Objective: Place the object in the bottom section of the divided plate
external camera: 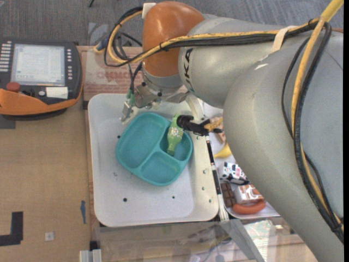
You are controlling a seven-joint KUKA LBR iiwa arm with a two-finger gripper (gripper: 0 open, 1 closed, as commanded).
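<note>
One small green bottle [174, 137], judged light, rigid and slick, is best gripped mid-body; the tool's [130, 106] state cannot be told.

Divided plate [143, 149] lies in left bin [109, 201]. Bottle [174, 137] lies in plate's right section. Teach pendant [38, 75] rests left of bin. Toy food [245, 198] in right bin.

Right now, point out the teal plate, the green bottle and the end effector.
plate [143, 146]: camera view, floor of its large section.
bottle [174, 137]: camera view, middle of its body.
end effector [128, 109]: camera view, between its fingertips at the plate's upper-left rim.
</note>
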